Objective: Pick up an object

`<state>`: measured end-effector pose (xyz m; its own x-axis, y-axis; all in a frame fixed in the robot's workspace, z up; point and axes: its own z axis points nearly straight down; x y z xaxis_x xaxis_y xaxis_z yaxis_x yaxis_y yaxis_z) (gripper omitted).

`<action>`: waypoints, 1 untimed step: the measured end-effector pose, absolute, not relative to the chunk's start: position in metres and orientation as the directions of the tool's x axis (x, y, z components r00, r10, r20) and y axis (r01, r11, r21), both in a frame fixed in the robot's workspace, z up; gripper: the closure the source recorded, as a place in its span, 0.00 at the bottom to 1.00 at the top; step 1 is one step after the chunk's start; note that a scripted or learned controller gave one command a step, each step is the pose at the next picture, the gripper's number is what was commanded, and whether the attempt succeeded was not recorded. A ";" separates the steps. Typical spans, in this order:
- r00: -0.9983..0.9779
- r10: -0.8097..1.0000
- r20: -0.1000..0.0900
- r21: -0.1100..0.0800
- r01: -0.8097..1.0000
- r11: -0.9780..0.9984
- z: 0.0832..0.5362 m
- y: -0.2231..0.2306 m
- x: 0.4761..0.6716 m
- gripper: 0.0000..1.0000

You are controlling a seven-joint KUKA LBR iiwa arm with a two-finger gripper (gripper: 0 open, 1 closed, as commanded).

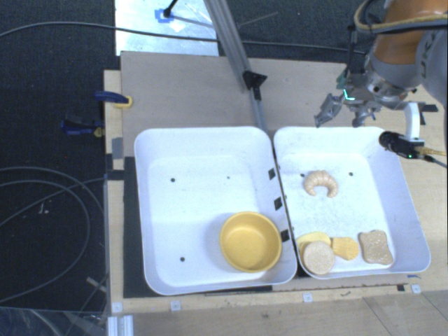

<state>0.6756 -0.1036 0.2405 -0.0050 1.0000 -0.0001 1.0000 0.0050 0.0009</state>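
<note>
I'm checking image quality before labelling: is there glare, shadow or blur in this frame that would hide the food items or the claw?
Camera view: the croissant and yellow bowl look sharp, each with a soft shadow; the white bins are bright but not washed out; the claw is slightly soft; a glare patch lies on the floor at top.

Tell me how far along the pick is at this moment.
Early stage, nothing looks picked yet. The gripper hangs open above the far edge of the right bin, with nothing between its fingers. The croissant, the round cracker, the toast slice and the yellow bowl in the left bin all lie in place. Descent, grasp and lift remain.
</note>
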 end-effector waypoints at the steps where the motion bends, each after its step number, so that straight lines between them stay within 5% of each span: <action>1: -0.005 1.000 0.000 0.002 1.000 0.005 0.241 -0.103 0.676 0.00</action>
